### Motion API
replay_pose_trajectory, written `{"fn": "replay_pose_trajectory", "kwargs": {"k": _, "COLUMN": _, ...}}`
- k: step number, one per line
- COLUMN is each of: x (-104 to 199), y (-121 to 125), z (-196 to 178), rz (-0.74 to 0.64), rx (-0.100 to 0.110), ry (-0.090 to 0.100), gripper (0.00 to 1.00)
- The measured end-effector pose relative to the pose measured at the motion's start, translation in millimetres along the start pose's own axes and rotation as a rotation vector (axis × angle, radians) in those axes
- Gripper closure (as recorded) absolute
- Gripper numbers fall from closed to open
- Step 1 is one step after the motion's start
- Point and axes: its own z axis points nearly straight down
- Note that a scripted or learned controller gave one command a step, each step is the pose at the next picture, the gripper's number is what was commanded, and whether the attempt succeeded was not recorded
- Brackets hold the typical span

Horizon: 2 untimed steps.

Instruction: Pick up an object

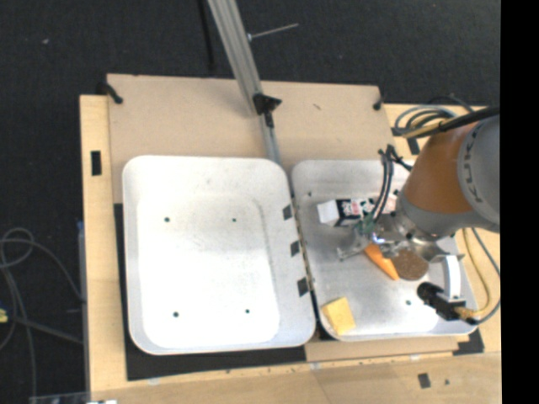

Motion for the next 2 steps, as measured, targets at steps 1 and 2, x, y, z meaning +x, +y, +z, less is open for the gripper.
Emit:
{"fn": "replay_pose_trajectory", "kwargs": {"k": 1, "x": -7.4, "y": 5.7, "z": 12.1, "rz": 0.004, "rx": -0.023, "ry": -0.012, "gripper": 0.0}}
{"fn": "replay_pose_trajectory", "kwargs": {"k": 2, "x": -7.1, "y": 7.3, "z": 1.0, "rz": 0.009, "rx": -0.029, "ry": -0.01, "gripper": 1.0}}
